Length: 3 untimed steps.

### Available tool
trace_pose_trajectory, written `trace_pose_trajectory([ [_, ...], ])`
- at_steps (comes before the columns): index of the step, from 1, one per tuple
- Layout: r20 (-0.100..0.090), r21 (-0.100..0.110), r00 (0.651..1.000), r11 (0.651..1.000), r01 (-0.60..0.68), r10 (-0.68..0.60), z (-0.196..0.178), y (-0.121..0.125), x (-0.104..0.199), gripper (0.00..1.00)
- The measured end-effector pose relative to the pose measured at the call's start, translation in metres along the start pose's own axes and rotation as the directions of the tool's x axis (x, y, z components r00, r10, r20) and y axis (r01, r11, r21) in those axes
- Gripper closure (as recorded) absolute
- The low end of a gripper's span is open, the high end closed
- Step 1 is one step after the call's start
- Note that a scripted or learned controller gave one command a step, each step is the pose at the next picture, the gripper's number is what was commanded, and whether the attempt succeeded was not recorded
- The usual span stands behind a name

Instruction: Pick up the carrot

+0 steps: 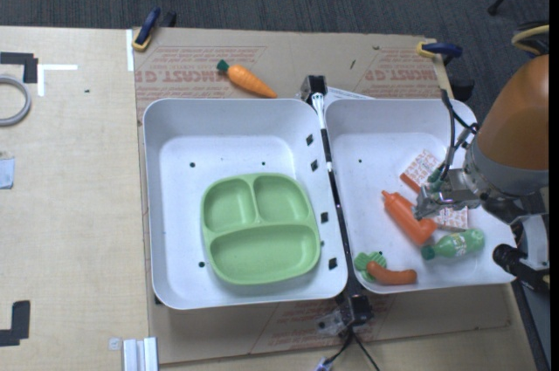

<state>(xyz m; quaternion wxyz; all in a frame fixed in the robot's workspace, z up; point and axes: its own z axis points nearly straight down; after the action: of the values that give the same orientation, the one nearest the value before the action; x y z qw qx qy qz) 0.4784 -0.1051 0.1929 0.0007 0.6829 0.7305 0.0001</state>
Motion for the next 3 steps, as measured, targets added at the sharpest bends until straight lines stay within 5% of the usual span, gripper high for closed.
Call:
trace_pose_trajectory([
  [1,0.0,0.0,1.0,1.0,0.0,0.0,0.0,0.0,0.0,0.0],
  [2,0.001,-0.003,1.0,1.0,0.001,-0.001,-0.0097,0.0016,-0.0005,1.0],
  [3,0.001,-0.003,1.0,1.0,0.0,0.0,-0.0097,0.0015,-0.0005,0.0],
])
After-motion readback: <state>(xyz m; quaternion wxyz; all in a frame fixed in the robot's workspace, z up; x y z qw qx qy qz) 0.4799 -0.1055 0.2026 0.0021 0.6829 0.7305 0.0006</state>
